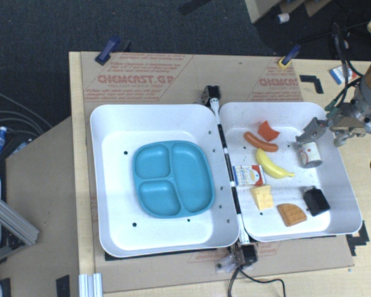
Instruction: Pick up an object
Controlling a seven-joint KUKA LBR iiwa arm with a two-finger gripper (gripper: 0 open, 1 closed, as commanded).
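The left bin (105,129) holds a blue divided plate (172,178), while the right bin (284,111), touching it on the table (142,79), holds a red piece (268,130), a sausage (260,142), a banana (273,166), a small carton (248,175), a cheese wedge (263,197), a slice of bread (291,214), a black block (315,201) and a small can (309,154). My arm reaches over the right bin's far right edge, and my end effector (324,132) hangs just above the can, well away from the plate. I cannot tell how my end effector is set.
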